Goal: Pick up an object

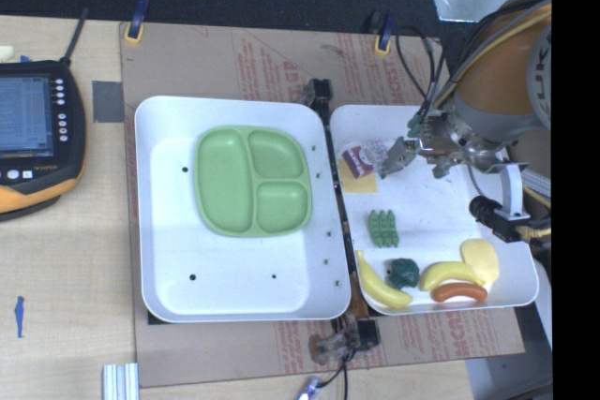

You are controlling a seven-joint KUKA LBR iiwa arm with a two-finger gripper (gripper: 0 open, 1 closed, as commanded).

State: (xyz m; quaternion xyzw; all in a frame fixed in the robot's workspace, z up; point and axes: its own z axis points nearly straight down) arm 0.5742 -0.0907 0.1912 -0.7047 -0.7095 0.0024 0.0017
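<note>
Nearest the camera, the right bin [525,295] holds along its front edge two bananas [380,288] [448,274], a dark green lump [405,272], a red-orange piece [459,293] and a pale yellow piece [481,258]. Behind them lies one ridged green toy [382,228], then a purple-and-yellow packet [358,168] whose label is too blurred to read. The left bin [159,201] holds one green three-part plate [252,180]. At the right bin's far end the gripper [398,156] hangs just beside the packet, its fingers seemingly slightly apart, nothing between them.
</note>
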